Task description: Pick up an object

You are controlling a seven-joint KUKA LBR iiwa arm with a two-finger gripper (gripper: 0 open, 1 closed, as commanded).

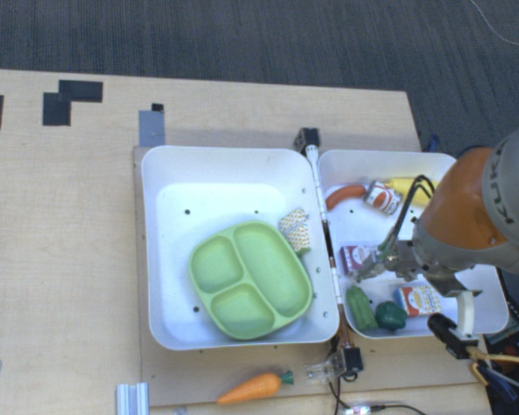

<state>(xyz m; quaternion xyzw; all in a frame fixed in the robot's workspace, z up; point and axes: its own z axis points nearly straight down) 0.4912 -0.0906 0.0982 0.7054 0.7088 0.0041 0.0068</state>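
The jaws (372, 266), whose opening I cannot tell, hang over the right bin (493, 318), with the green cucumber (360, 308) just at their six o'clock, long axis running twelve to six.

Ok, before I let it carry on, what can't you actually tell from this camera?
- Gripper: too small and blurred to read its state or whether it holds anything.
- Yellow object in the right bin: partly hidden by the arm and a cable.
- Small packet: print too small to read, arm covers its edge.
- Patterned item beside the green tray: too small to identify.
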